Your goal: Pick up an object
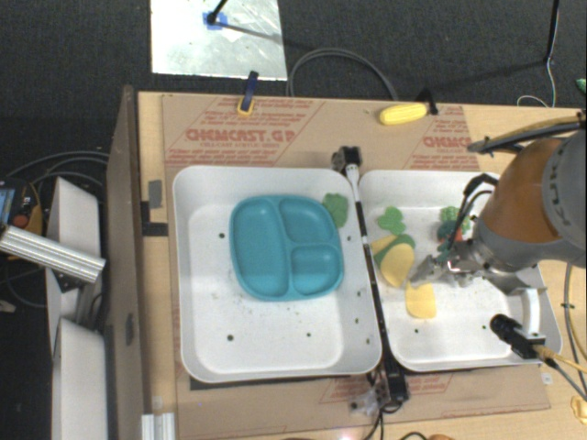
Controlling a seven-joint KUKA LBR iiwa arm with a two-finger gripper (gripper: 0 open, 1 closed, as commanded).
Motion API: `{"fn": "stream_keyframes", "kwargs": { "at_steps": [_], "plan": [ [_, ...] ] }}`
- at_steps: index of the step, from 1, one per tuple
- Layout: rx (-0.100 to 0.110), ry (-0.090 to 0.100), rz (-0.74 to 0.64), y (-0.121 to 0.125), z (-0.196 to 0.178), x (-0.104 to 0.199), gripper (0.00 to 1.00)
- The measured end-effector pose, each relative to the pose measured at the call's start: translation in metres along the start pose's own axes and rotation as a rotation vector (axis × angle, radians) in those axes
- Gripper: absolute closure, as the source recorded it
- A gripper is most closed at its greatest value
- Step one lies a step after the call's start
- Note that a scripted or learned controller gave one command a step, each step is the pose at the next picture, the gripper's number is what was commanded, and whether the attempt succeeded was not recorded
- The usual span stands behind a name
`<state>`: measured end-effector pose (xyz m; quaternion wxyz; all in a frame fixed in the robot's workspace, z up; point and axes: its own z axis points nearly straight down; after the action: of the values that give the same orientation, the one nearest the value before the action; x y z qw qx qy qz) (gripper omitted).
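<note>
In the right bin (477,360) my gripper (429,269) hangs low, reaching in from the right under the grey and orange arm. A pale yellow round piece (396,264) lies just left of it, with a yellow-green piece (396,244) touching its upper edge. A second yellow piece (421,302) lies just below the gripper. A green leafy piece (392,218) rests farther back, and another green piece (448,216) sits close to the wrist. I see nothing held.
The left bin (197,337) holds a blue divided plate (284,247), and a green piece (336,208) lies by its upper right corner. A ridge between the bins (369,273) runs close to the yellow pieces. A yellow item (402,113) lies on the cardboard behind the bins.
</note>
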<state>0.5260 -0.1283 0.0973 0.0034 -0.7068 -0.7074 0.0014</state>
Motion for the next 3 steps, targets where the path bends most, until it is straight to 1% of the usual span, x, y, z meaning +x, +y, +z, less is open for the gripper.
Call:
{"fn": "stream_keyframes", "kwargs": {
  "at_steps": [1, 2, 3],
  "plan": [
    [-0.006, -0.002, 0.001, -0.028, 0.014, 0.009, 0.00],
    [-0.015, -0.007, -0.003, 0.039, 0.011, -0.038, 0.00],
    [-0.017, -0.005, -0.007, 0.115, 0.010, -0.030, 0.00]
  ]
}}
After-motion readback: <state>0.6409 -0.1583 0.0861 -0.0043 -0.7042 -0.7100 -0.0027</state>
